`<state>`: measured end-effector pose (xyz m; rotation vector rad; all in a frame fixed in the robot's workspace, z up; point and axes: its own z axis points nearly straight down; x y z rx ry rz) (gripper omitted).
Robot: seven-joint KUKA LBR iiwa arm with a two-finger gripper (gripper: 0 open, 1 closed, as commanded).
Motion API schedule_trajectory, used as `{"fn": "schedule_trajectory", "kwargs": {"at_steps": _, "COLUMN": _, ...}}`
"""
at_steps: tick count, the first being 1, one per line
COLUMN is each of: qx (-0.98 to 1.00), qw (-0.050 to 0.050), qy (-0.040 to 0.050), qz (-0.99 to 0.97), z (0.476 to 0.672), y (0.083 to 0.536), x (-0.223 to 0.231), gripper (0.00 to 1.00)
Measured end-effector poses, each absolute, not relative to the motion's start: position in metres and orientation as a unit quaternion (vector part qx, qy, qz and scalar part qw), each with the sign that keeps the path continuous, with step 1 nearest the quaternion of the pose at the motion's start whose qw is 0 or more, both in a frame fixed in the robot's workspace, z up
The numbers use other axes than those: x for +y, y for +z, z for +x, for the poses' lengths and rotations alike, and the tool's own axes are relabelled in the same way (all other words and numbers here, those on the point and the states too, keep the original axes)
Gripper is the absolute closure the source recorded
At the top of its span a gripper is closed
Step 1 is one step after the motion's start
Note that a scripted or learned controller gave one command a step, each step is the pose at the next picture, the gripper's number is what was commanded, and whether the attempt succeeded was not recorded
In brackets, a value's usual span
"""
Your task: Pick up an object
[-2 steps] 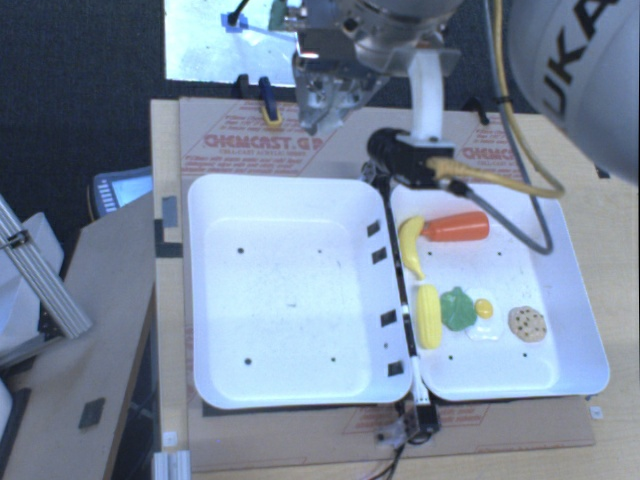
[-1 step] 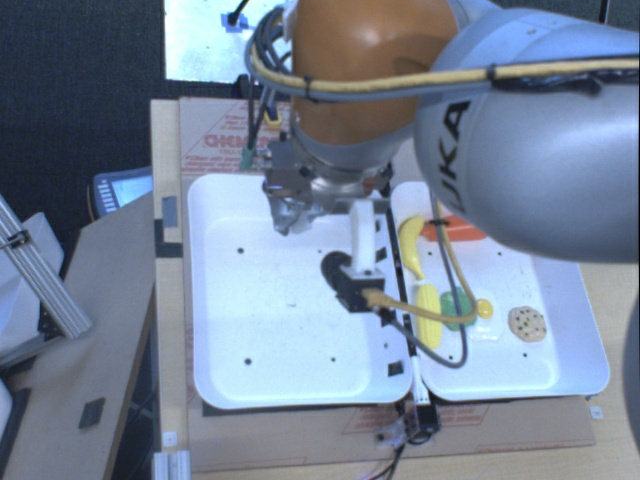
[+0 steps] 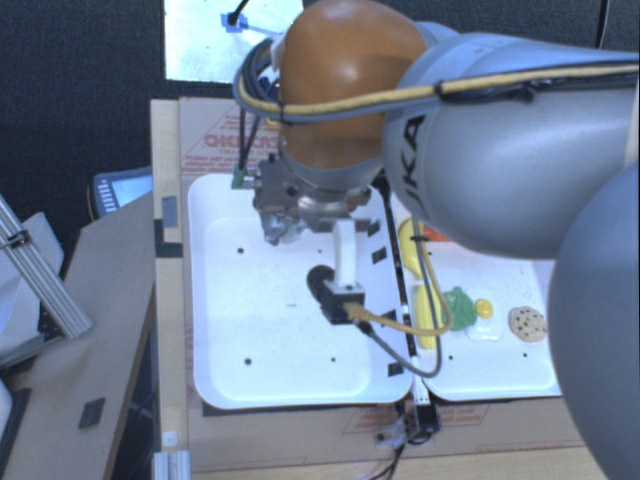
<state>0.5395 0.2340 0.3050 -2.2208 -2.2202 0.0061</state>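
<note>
Gripper (image 3: 277, 226) low over the left bin (image 3: 215, 268), near its far wall.
Whether it is open or shut, or has hold of anything, cannot be told from here. Objects lie in the right bin (image 3: 500, 373): a long yellow piece (image 3: 430, 318), a green piece (image 3: 460, 308) touching it, and a cookie (image 3: 527, 323) further right.

Soft, even light from above leaves the left bin (image 3: 230, 368) bright white, almost washed out, with only a faint shadow beneath the gripper (image 3: 278, 230). A broad, dull sheen sits on the orange band (image 3: 350, 78). The grey arm (image 3: 520, 138), close to the lens, looks soft-edged. The dark backdrop (image 3: 70, 68) is dim.
</note>
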Motion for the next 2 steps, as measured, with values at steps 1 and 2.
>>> {"fn": "schedule_trajectory", "kwargs": {"at_steps": 1, "qx": -0.707, "qw": 0.000, "qy": -0.0008, "qz": -0.707, "z": 0.549, "y": 0.301, "x": 0.234, "gripper": 1.00}}
{"fn": "schedule_trajectory", "kwargs": {"at_steps": 2, "qx": -0.709, "qw": -0.001, "qy": -0.0033, "qz": -0.706, "z": 0.530, "y": 0.358, "x": 0.235, "gripper": 1.00}}
